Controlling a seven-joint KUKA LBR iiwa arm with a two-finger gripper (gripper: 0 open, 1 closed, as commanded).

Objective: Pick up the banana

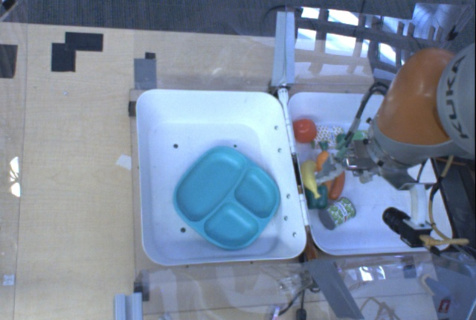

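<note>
The yellow banana lies in the right bin, close against its left wall, with a green piece at its lower end. My gripper hangs low over the cluster of toy food just right of the banana, above the orange carrot pieces. The view does not show anything lifted in it. The grey arm with its orange band hides the right part of the bin.
A red tomato sits above the banana and a small can lies below the cluster. The left bin holds a blue divided plate. A ridge separates the bins.
</note>
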